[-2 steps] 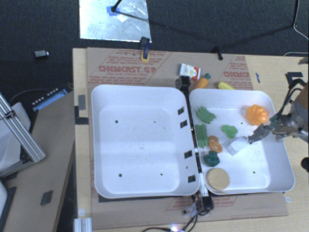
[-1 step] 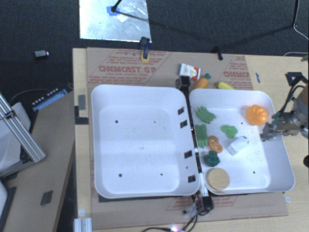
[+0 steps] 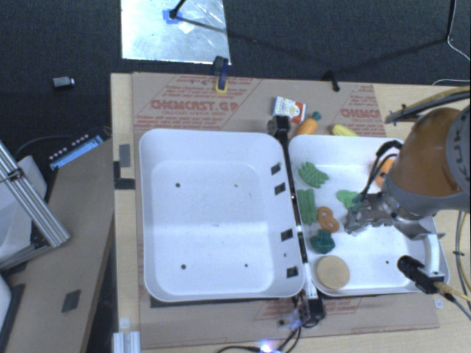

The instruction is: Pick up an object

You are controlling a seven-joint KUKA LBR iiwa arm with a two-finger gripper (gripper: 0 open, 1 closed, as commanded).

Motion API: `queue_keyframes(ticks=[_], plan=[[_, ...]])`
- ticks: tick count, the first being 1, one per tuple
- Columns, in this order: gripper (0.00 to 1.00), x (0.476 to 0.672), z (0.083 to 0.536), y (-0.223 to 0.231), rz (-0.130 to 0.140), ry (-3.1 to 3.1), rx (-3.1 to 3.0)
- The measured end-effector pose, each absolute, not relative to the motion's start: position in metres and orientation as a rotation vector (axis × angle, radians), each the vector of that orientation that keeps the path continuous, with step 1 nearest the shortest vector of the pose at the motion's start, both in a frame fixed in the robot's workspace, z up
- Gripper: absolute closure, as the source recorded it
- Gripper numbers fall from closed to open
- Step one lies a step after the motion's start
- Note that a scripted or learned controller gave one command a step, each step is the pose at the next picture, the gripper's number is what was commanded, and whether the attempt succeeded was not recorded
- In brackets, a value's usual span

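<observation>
In the right bin [image 3: 412, 282], the pincer [image 3: 356, 219] hangs low among the toys, its opening impossible to tell, with 1 orange ring [image 3: 327, 221] just to its left, toward the divider.

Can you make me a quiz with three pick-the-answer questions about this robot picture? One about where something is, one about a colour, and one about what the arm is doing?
1. Where does the tan round disc lie?
A. left bin
B. right bin, near corner
C. on the cardboard

2. What colour is the ring beside the dark green piece?
A. orange
B. blue
C. white

3. Where is the pincer right now?
A. over the left bin
B. off the bench
C. low over the right bin

Answers: 1 B, the disc sits inside the right bin by its near left corner. 2 A, the ring is plainly orange. 3 C, the arm reaches in from the right and the pincer hangs among the toys.
</observation>
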State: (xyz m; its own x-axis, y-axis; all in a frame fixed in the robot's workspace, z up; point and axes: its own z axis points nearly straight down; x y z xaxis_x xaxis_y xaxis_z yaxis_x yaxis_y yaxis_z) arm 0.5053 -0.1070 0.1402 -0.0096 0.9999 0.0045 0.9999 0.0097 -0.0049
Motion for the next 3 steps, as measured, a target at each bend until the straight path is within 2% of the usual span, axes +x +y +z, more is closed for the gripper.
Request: queue_keyframes(ticks=[1,2,3], plan=[[1.00,0.572,0.187,-0.038,-0.010,-2.238,-2.212],[1.00,0.672,0.186,0.034,-0.015,-2.238,-2.211],[1.00,0.632,0.271,0.024,-0.006,-2.224,-2.222]])
